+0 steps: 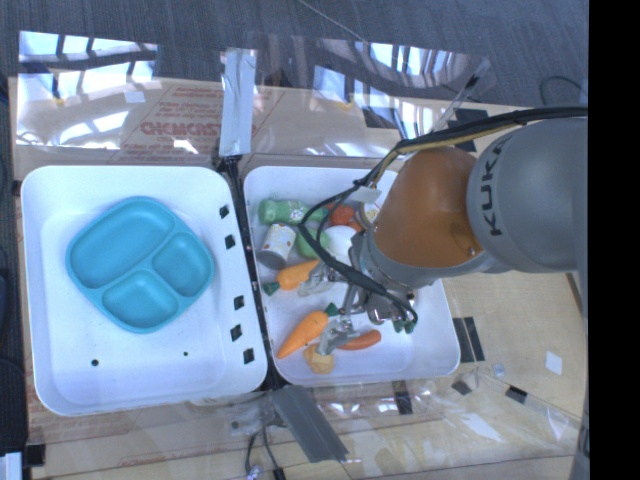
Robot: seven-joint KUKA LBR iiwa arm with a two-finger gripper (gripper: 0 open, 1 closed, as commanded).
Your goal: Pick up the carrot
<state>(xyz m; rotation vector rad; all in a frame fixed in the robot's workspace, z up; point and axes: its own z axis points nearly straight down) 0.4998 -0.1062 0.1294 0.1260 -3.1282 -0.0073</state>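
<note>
The carrot (303,333) is orange with a green leafy top and lies slanted in the front left part of the right bin (432,356). A second, shorter orange piece (296,275) lies a little further back near the bin's left wall. My gripper (345,313) hangs low in the right bin under the grey arm and its orange band, just right of the carrot's green end and close to it. The wrist and cables hide the gripper's tip, so whether it touches the carrot is unclear.
Around the gripper lie a red chili-like piece (361,341), a beige lump (320,360), a green bottle (283,210), a small can (277,241) and a red and white item (342,230). The left bin (60,368) holds a blue divided plate (140,263).
</note>
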